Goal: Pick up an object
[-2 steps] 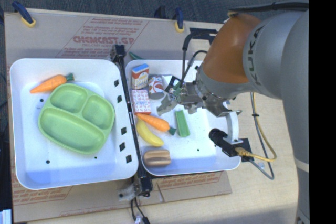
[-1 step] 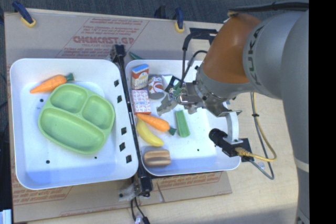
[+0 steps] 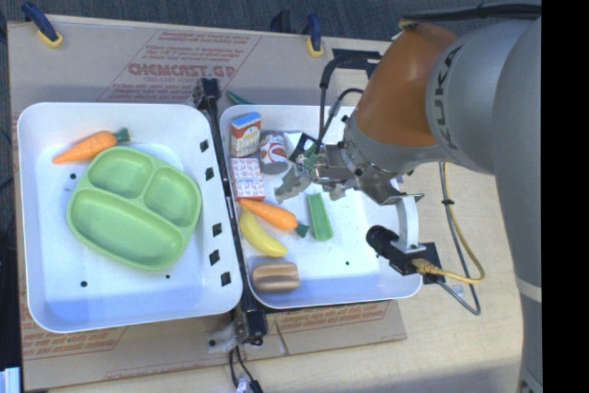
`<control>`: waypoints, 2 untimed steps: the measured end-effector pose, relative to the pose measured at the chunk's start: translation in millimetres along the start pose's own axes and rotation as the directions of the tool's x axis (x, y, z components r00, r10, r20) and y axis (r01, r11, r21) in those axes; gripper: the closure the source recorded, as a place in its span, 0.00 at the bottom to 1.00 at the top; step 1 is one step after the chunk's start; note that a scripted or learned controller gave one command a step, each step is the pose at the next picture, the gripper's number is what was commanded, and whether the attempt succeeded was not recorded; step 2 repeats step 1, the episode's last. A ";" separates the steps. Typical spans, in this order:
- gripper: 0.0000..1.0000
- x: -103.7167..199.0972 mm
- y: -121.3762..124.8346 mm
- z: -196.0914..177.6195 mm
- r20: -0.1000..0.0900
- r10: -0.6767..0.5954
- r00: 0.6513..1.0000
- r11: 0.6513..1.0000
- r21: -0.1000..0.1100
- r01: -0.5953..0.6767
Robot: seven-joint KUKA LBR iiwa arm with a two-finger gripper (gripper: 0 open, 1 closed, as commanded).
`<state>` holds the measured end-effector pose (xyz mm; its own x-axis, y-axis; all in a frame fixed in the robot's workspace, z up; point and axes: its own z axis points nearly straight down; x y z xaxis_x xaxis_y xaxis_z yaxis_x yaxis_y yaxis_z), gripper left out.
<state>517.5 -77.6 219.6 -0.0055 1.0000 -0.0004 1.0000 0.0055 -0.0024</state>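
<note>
The grey KUKA arm with its orange band fills the upper right of the frame and reaches down over the right bin. The left bin takes up the left half of the frame, touching the right bin along a black divider at centre. Both sit on a sheet of printed cardboard.

In the left bin, a green divided plate lies at centre, and a toy carrot lies just above it, toward the upper left corner.

The gripper hangs low over the middle of the right bin, amid the clutter there; whether its fingers are spread or pressed together cannot be told, and nothing can be seen between them.

Just below the gripper lies a green stick-shaped toy. To its left, a second toy carrot lies slantwise, with a yellow banana just beneath it. A toy hot dog bun sits at the bin's lower edge. Along the bin's left side, a small carton stands at the top, with a red-and-white packet below it.
</note>
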 end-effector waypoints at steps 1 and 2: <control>0.00 0.0 0.0 0.0 0.000 0.000 1.000 1.000 0.000 0.000; 0.00 0.0 0.0 0.0 0.000 0.000 1.000 1.000 0.000 0.000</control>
